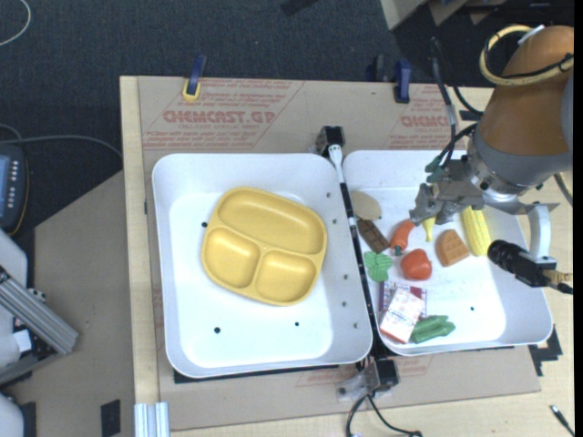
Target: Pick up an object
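Observation:
My gripper (430,209) hangs over the right bin (510,330), near its upper middle. Just below and left of it lies an orange carrot (401,235). A red tomato (416,264) sits below the carrot. A tan bread piece (451,247) and a yellow corn cob (476,228) lie under the wrist to the right. A green leafy item (377,266), a brown piece (372,234), a pink and white packet (402,309) and a green bean pod (431,329) fill the bin's left and lower parts. Nothing shows between the fingers.
The left bin (182,335) holds a yellow divided plate (264,244). A beige round item (366,205) rests by the dividing wall between the bins. Blue and yellow clamps sit on the board's far edge.

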`<action>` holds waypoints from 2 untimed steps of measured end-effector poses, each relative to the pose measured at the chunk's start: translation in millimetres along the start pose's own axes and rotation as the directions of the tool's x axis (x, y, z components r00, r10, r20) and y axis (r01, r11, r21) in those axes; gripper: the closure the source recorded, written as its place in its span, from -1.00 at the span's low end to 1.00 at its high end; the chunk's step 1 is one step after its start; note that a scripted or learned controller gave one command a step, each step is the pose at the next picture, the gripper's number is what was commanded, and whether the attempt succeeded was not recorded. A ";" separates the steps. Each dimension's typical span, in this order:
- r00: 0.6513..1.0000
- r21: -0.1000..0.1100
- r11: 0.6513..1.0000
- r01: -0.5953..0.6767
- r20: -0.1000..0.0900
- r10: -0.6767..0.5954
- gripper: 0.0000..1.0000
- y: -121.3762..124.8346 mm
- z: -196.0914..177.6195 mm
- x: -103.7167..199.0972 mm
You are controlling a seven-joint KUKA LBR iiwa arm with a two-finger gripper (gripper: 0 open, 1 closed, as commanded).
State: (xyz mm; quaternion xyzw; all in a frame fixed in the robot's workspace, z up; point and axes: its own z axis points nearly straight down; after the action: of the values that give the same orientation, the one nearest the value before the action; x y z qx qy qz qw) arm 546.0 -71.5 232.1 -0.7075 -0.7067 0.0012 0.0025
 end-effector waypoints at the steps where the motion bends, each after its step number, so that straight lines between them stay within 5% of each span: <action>1: 1.000 -0.003 1.000 0.000 0.001 0.000 1.00 -10.3 0.3 -13.0; 2: 1.000 -0.004 1.000 0.002 0.001 -0.002 1.00 -11.7 -2.7 -6.5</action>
State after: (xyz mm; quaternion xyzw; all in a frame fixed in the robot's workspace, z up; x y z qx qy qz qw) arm 534.2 -77.9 234.8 -0.7067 -0.7075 0.0000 0.0008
